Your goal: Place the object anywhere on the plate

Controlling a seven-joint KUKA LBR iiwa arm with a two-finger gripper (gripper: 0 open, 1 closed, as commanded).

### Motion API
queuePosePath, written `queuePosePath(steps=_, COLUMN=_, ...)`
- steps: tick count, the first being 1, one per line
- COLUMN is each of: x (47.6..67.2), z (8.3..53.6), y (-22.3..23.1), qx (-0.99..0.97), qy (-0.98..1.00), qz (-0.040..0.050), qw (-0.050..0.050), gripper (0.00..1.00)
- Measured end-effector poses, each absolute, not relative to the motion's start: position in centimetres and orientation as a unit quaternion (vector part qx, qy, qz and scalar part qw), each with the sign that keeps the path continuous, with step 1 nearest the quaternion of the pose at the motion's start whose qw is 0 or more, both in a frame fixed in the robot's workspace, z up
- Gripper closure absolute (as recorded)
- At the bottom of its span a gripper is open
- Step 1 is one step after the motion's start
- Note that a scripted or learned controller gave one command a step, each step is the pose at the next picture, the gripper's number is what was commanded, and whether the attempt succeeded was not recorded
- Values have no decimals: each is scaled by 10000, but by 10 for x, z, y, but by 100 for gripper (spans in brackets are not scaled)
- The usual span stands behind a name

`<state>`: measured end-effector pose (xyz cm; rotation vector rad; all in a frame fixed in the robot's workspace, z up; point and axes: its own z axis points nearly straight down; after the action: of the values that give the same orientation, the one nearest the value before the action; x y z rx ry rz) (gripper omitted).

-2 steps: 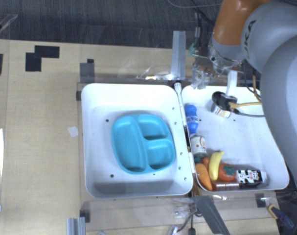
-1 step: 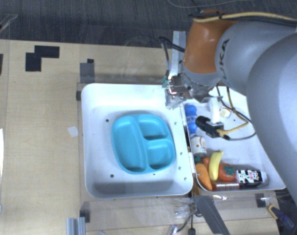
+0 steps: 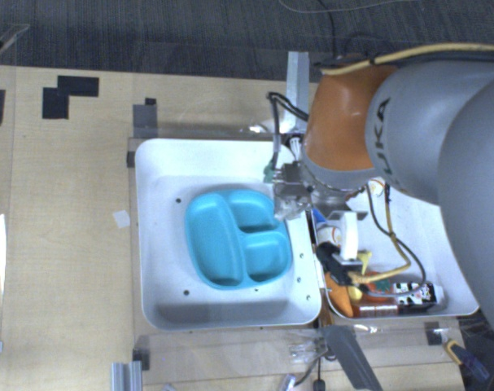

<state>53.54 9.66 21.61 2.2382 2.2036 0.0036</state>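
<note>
Arm (image 3: 409, 129) fills right of frame, wrist above seam between bins. Gripper (image 3: 289, 200) at upper right rim of blue plate (image 3: 230, 247); grip state: cannot tell. Plate in left bin (image 3: 161, 218), centre. Objects (image 3: 352, 279) heaped in right bin, lower centre-right.

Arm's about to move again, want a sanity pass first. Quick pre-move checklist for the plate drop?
1. Blue divided plastic plate lies flat in the left white bin: ok.
2. Plate compartments free of other items: ok.
3. Gripper sits at the plate's right edge, by the wall between the bins: ok.
4. Object between the fingers: cannot tell, the wrist hides them.
5. Loose items, including an orange one, lie in the right white bin: ok.
6. Yellow cable hangs from the wrist over the right bin, snag risk: cannot tell.
</note>
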Motion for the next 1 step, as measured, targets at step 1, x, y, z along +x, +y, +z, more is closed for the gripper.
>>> queuePosePath(steps=1, x=497, z=195, y=144, qx=8245, qy=5659, qz=2, qw=-4, gripper=100)
